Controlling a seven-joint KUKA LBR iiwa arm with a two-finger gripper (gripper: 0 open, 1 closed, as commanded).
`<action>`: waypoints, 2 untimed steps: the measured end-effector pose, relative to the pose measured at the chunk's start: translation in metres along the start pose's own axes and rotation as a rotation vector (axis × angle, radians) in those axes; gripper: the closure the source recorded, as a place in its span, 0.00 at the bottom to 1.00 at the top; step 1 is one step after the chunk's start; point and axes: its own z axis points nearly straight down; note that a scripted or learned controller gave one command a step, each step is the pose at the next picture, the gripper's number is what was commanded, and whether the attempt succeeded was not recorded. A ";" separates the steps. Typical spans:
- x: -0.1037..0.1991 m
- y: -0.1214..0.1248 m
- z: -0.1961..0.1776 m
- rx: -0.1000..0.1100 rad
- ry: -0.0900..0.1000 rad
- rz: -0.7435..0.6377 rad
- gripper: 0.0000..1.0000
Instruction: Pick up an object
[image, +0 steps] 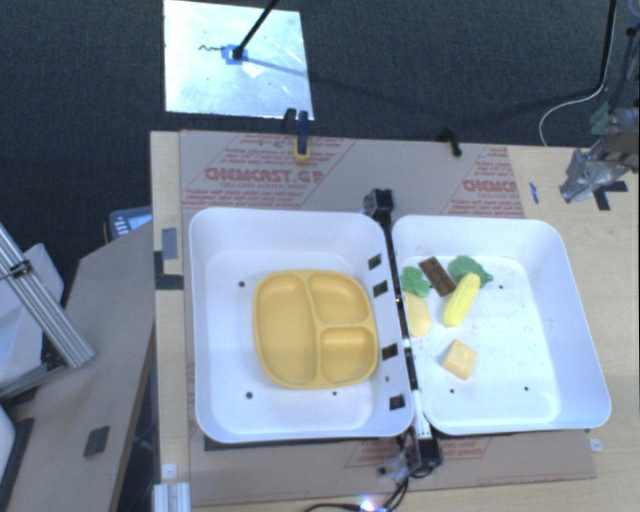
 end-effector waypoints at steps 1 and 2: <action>0.115 0.048 0.094 -0.011 -0.001 -0.012 1.00; 0.017 0.040 0.065 -0.020 -0.011 0.010 1.00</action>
